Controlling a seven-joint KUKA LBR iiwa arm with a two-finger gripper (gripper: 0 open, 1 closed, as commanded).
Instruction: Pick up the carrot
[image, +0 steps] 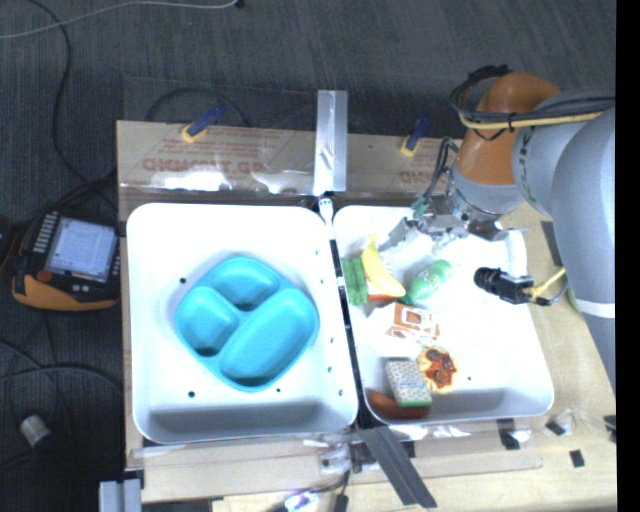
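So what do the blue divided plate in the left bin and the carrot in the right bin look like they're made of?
The blue divided plate looks like moulded plastic: uniform colour, rounded compartments, soft sheen. The carrot seems to be a toy, probably plastic too, judging by its flat orange body and solid green top, though it is too small here to be sure.

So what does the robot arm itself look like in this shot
The arm is bulky, rounded and pale grey, with an orange band above the wrist. Black cables loop over that band. The gripper is a small dark metal assembly with thin fingers, and a black fitting sits beside it.
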